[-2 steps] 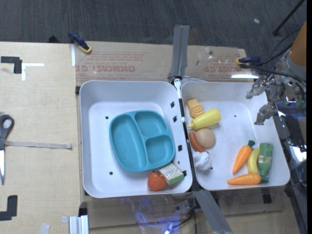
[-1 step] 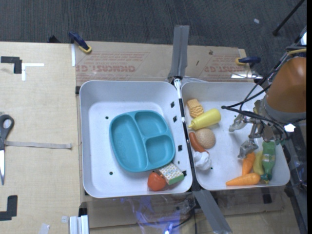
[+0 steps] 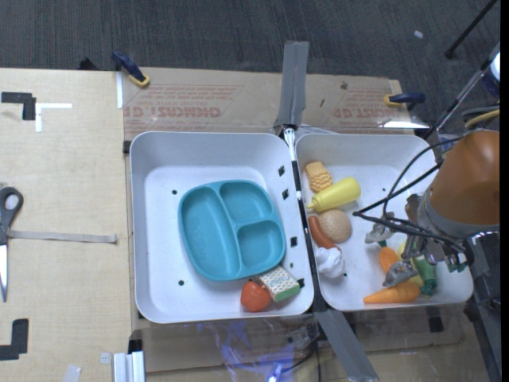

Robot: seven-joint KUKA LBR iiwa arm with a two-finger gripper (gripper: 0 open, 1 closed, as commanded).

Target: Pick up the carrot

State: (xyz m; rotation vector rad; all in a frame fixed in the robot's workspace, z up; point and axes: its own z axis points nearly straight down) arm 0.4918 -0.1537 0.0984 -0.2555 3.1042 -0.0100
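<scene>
Carrot lies in the right bin, near its front-right corner — long axis roughly left-right, slightly tilted, pointed tip toward the left, thicker end at the right beside a green piece. Gripper sits low over that corner, just above the carrot; whether the fingers are wide or narrow cannot be made out among the cables and toys. Left bin holds a blue divided plate — a tomato just at its front edge.
</scene>
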